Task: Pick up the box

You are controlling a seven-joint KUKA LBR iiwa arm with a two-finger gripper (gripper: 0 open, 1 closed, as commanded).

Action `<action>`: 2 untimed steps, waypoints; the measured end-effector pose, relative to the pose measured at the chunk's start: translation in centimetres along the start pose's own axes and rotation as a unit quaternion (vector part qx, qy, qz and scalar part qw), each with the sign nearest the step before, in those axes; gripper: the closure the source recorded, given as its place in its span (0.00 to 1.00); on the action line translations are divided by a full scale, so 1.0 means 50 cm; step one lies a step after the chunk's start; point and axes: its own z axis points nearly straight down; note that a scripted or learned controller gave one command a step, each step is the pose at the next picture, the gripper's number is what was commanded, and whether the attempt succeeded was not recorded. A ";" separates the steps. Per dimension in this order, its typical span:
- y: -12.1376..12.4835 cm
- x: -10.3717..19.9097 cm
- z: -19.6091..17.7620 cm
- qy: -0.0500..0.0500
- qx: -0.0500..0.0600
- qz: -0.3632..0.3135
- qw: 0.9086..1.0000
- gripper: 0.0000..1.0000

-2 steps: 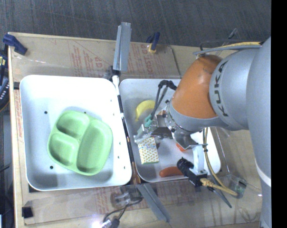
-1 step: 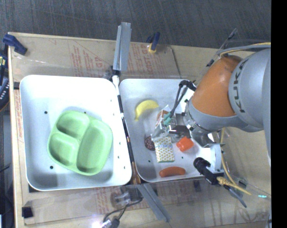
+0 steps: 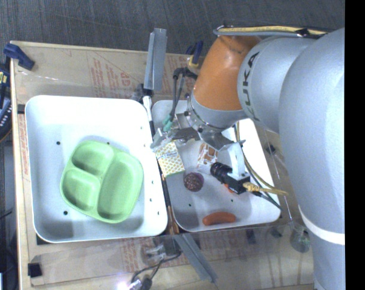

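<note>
A small box (image 3: 170,160) with a green and yellow pattern lies in the right bin (image 3: 261,217), tight against its left wall. My gripper (image 3: 165,136) hangs just above the box's far end, at the wall between the two bins. The grey arm and its orange band cover most of the right bin's far half. Whether the gripper touches the box is hidden by the wrist.
In the right bin also lie a dark brown round object (image 3: 193,181), a reddish sausage (image 3: 219,219) near the front wall and an orange-and-white packet (image 3: 205,154) half under the wrist. The left bin (image 3: 43,116) holds a green divided plate (image 3: 103,181).
</note>
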 end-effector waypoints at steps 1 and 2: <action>0.060 -0.025 0.027 0.000 -0.001 -0.059 0.998 1.00; -0.012 -0.052 -0.003 0.000 0.001 -0.124 0.992 1.00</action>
